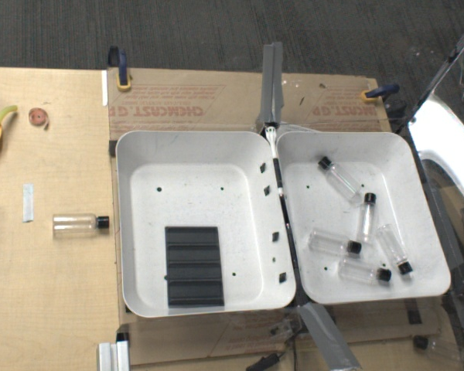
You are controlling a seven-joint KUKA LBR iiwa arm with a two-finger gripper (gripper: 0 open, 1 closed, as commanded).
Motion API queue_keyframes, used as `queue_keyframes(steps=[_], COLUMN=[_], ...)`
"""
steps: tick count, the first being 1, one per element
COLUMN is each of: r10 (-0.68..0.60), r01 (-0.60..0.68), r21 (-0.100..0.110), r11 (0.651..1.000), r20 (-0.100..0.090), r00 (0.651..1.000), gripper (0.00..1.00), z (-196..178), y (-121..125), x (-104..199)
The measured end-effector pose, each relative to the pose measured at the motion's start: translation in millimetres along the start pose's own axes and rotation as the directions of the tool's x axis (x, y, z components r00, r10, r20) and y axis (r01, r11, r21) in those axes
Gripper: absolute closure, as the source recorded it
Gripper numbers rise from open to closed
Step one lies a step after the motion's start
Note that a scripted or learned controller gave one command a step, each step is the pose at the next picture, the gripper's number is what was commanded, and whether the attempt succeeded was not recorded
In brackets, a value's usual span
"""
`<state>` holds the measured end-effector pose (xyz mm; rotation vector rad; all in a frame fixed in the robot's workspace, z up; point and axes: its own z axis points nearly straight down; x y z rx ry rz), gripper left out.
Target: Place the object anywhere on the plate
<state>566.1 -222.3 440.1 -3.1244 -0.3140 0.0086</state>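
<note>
Dark ribbed plate (193, 267) lies low in my left bin (139, 168); five clear bottles (365, 216) scatter the right bin (417, 176). Claw state: cannot tell.

— Where was the plate (193, 266)?
— It was a dark ribbed rectangle, flat in the left bin, near its front wall.
— And the objects?
— Five clear vials (362, 226) with black caps lay on their sides in the right bin, close together.
</note>
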Motion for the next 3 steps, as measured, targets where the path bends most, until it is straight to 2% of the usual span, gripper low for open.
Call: queue_keyframes(steps=[1, 2, 3], r10=[-0.001, 0.0, 0.001], r01=[0.001, 0.0, -0.001], r21=[-0.001, 0.0, -0.001], r11=[1.0, 1.0, 1.0], r20=[-0.001, 0.0, -0.002], r00=[1.0, 1.0, 1.0], gripper=[0.0, 0.0, 0.0], z=[0.2, -0.3, -0.1], y=[-18.6, 3.7, -47.9], x=[87.6, 28.1, 83.8])
